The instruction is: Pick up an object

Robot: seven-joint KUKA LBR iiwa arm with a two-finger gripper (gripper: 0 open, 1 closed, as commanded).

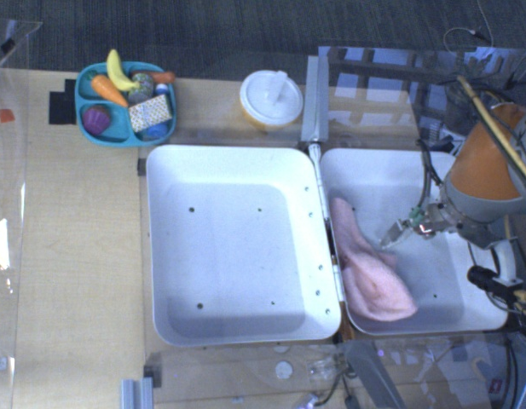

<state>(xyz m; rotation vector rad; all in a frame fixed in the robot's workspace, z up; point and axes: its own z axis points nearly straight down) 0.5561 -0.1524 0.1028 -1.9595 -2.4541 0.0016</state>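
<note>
A pink cloth [369, 267] lies crumpled along the left side of the right bin [467, 309], stretching from near the bin's left wall down toward its front. My gripper [397, 231] hangs over the middle of the right bin, just right of the cloth's upper part, reaching in from the orange-banded arm [484, 173] on the right. Nothing shows between the fingers. How far apart they stand is too small to make out.
The left bin [160, 254] sits beside the right one. Behind them, a blue tray [85, 130] holds toy food, and a white lidded container [271, 98] stands near the bins' back edge. A metal frame [399, 66] rises behind the right bin.
</note>
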